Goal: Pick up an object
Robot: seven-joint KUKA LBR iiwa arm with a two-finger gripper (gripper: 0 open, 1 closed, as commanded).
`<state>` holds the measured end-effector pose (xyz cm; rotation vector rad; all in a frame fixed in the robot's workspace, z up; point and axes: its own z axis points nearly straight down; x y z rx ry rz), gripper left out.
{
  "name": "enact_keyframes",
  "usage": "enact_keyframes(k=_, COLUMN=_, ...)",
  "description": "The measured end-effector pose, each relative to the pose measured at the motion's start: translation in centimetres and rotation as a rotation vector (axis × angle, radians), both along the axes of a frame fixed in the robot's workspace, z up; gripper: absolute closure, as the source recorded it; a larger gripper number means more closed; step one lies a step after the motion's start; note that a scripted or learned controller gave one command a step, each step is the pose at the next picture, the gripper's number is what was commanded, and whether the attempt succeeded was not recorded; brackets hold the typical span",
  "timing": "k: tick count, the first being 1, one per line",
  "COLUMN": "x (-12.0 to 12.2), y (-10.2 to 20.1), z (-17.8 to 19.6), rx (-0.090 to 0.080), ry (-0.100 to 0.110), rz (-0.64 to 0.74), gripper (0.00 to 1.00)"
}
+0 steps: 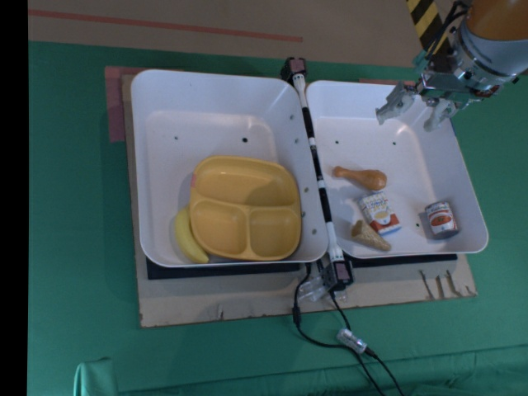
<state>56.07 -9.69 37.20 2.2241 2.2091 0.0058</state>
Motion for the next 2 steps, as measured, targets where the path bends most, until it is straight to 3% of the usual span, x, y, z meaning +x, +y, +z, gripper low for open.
enact_keyframes(k=1, x=-2.6, y=0.0, z=-14.3, rx=0.0, ry=0.002, rz=0.0, gripper=0.0)
enact_keyframes(k=2, x=-2.4, y=-0.2, z=-12.9, rx=-0.003, ry=-0.01, rz=-0.006, gripper=1.0)
